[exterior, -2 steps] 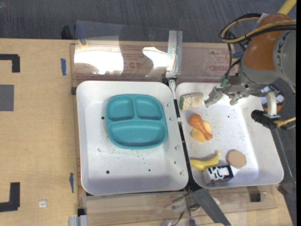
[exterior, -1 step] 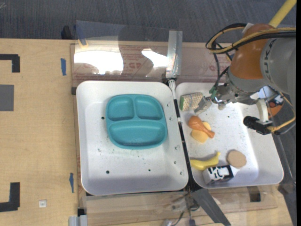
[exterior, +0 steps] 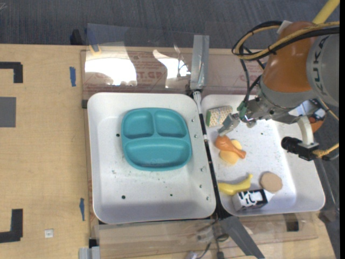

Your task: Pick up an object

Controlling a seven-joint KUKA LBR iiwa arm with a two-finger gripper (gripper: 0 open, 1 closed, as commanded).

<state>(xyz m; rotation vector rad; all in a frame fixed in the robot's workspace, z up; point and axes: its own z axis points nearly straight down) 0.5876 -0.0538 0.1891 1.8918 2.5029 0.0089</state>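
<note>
Right of centre, your target: orange toy (exterior: 230, 149), likely light, slippery; pinch its narrow middle.
Pincer (exterior: 232, 121): open, empty.

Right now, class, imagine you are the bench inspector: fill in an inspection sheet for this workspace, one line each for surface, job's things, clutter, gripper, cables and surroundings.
Surface: two white bins side by side, left bin and right bin, on a wooden bench.
Job's things: in the right bin, an orange toy, a yellow banana, a tan round piece, a black-and-white item and a speckled block.
Clutter: teal divided tray in the left bin.
Gripper: gripper low over the right bin, beside the speckled block; finger state unclear.
Cables: yellow and black cables looped by the arm.
Surroundings: dark carpet.
</note>
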